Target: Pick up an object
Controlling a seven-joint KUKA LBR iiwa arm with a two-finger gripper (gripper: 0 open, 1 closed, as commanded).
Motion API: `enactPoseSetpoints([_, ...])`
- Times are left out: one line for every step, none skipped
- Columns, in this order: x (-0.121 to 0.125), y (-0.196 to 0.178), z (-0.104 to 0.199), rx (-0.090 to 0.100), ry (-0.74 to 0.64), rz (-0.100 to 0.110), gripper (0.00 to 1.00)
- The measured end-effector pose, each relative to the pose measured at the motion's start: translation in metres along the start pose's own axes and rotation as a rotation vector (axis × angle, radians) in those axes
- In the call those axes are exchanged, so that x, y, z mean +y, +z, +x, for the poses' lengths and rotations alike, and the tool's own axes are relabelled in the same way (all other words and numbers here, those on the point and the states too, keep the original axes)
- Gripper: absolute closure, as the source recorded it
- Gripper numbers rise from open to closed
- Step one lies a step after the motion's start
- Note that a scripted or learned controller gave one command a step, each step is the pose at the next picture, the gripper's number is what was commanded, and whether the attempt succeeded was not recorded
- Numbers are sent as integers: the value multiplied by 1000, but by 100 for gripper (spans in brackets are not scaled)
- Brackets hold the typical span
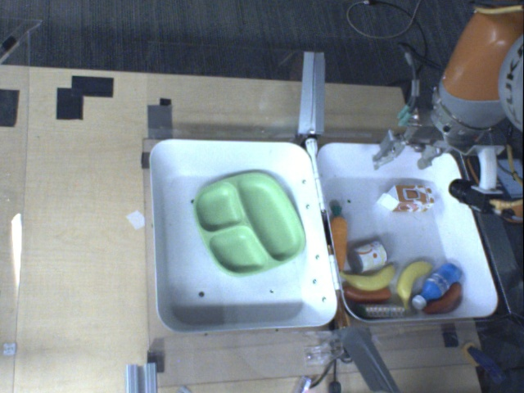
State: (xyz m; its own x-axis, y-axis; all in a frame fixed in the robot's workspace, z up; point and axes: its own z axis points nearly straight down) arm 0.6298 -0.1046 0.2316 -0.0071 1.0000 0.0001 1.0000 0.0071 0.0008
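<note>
My gripper (407,155) hangs over the far edge of the right bin (467,234), its two fingers spread open with nothing between them. Just below it in that bin lies a small orange-and-white packet (412,197). Further toward the front sit an orange carrot (339,240), a small can (369,256), two yellow bananas (368,281) (410,279), a blue bottle (435,285) and a dark red sausage-shaped piece (443,300).
The left bin (168,244) holds a green divided plate (249,221). A metal rail (312,97) runs between the bins at the back. Cables (407,23) trail behind the arm at the upper right.
</note>
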Motion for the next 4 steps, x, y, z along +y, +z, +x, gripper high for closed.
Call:
enactPoseSetpoints([7, 126, -40, 0, 42, -4, 0])
enactPoseSetpoints([-49, 143, -87, -2, 93, -9, 0])
enactPoseSetpoints([-33, 144, -95, -1, 30, -9, 0])
enactPoseSetpoints([-29, 133, -93, 1, 27, -15, 100])
